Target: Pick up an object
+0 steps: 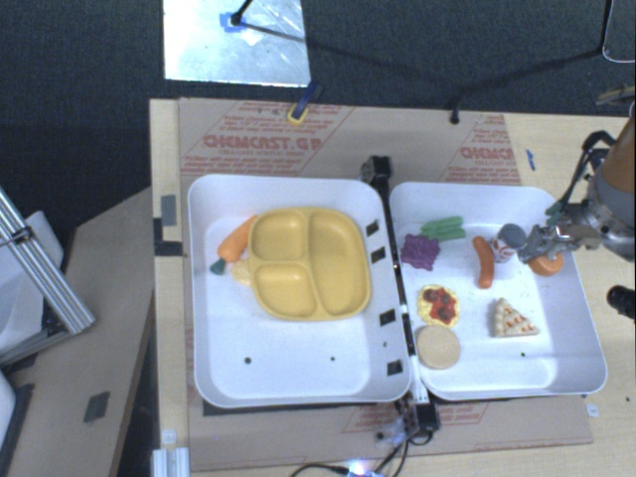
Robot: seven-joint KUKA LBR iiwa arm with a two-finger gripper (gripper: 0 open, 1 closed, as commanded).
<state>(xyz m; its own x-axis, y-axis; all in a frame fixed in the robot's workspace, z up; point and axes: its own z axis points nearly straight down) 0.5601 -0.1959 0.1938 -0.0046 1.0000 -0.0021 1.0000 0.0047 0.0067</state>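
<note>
Over the right bin (571,366), the metal hand (512,238) nears a glossy (tubular) sausage (484,262).

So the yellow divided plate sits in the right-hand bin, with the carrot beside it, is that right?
Not quite. The camera view shows the yellow divided plate in the left bin, not the right one. The carrot does lie beside it, against its left edge.

A robotics lab: 2 white bins (298,391) of toy food sit on a counter (328,132) over dark carpet, beside aluminium framing (40,276) and cables.
</note>
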